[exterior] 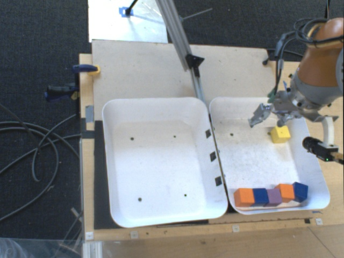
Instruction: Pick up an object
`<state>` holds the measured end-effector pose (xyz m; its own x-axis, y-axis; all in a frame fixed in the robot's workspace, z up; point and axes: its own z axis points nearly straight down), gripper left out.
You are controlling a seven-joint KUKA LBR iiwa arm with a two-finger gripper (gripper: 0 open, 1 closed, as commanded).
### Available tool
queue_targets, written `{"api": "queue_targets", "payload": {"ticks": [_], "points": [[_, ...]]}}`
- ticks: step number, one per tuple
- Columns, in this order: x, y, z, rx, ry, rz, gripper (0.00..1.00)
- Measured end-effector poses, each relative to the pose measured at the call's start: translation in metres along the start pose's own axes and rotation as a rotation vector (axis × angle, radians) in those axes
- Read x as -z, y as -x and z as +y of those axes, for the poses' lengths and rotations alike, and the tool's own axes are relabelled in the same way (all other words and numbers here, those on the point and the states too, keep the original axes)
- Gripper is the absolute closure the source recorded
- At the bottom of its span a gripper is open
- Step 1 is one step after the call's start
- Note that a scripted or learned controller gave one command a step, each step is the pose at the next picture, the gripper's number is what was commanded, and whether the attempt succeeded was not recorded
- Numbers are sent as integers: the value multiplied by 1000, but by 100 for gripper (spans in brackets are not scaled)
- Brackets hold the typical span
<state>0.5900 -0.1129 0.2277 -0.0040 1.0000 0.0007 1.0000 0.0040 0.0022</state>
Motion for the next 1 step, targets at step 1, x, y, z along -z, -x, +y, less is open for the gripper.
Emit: {"api": "queue_targets", "payload": {"ticks": [1], "points": [[125,52,33,-2,11,-6,0]]}}
